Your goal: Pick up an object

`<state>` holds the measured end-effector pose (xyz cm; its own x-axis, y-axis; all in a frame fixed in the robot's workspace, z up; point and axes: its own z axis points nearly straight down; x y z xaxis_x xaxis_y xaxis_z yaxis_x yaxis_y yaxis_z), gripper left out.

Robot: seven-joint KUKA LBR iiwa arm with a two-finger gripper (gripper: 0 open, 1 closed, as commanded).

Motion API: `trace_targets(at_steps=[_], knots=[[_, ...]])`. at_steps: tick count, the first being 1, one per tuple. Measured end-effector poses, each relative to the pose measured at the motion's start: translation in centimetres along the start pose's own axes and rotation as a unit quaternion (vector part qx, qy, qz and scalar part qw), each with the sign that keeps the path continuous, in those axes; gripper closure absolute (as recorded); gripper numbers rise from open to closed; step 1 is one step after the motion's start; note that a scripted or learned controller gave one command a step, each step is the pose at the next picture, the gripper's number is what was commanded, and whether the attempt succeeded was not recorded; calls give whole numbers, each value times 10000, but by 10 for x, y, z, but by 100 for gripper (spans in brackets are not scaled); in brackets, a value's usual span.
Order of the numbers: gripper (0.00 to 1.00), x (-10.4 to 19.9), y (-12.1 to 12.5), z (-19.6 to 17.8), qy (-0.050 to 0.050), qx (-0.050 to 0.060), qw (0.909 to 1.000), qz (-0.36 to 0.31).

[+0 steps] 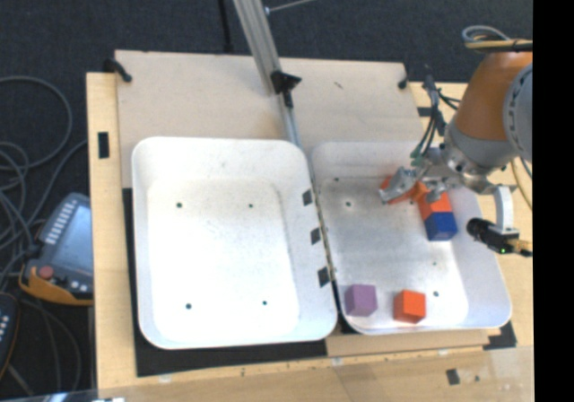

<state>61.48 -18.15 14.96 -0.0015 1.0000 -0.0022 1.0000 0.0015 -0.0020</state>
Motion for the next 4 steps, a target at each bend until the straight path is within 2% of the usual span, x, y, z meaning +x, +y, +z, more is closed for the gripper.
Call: trace_targets(at_steps=[1,2,3,4], knots=[[0,2,20,53,-9,-24,10000,-9],[0,-8,20,44,11,-17,10000,4],[100,-9,21,33,-3,-18,10000,-11],[0,-9,21,34,-2,-16,10000,-19]])
